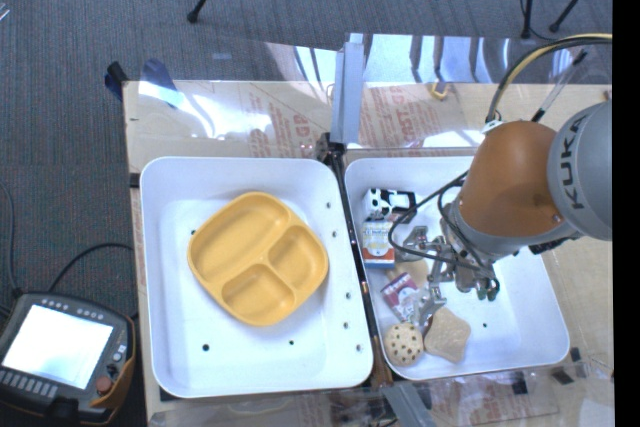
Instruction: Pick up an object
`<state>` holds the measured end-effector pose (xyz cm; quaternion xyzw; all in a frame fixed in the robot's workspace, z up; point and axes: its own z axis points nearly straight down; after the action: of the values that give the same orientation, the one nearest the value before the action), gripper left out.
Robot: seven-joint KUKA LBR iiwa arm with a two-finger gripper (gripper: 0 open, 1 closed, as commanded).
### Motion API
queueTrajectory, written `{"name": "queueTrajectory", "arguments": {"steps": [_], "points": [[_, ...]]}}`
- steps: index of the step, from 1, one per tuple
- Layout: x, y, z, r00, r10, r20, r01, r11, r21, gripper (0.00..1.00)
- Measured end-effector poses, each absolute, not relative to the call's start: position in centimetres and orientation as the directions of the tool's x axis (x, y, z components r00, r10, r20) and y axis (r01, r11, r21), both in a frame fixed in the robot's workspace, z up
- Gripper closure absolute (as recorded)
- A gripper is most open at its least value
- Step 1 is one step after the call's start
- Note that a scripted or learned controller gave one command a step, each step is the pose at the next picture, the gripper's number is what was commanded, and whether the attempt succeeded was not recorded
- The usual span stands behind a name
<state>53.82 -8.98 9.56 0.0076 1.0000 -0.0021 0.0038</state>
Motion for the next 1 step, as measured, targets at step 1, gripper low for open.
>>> {"name": "queueTrajectory", "arguments": {"steps": [1], "points": [[54.16, -8.84, 10.86, -1.000, 0.010, -0.016, 0.010, 1.000, -0.005, 1.00]]}}
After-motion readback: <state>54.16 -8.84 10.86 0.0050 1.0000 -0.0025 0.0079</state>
